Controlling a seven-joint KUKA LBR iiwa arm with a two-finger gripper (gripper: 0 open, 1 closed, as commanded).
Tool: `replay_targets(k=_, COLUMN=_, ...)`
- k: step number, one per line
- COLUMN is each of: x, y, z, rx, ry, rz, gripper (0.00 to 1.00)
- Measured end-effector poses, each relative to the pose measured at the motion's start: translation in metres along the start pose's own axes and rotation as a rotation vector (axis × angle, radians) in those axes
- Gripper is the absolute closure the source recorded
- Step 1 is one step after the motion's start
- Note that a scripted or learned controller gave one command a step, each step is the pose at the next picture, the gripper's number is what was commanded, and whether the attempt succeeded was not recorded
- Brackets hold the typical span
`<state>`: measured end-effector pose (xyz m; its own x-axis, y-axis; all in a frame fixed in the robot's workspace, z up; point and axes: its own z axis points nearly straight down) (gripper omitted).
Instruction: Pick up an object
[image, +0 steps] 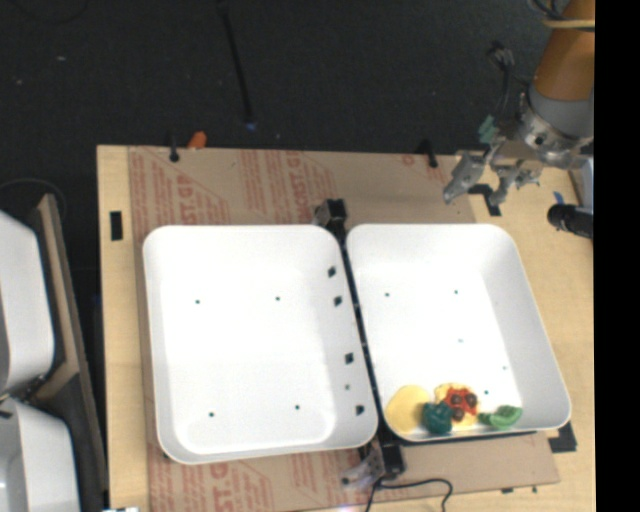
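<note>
Tool (472, 186) hangs over the desk (250, 190) past the right bin's (520, 290) far edge; grip state unreadable. Toys (455, 408) cluster in that bin's near corner, well apart from the tool. Left bin (180, 300) alongside.

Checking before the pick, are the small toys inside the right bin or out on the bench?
Inside. The toys are clustered on the floor of the right bin, at its near edge, within the rim.
</note>
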<state>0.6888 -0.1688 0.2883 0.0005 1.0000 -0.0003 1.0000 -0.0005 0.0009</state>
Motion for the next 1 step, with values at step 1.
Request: replay_targets(k=1, x=-0.0552, y=-0.0013, z=0.0499, rx=0.004, ry=0.0, rz=0.004, gripper=0.0)
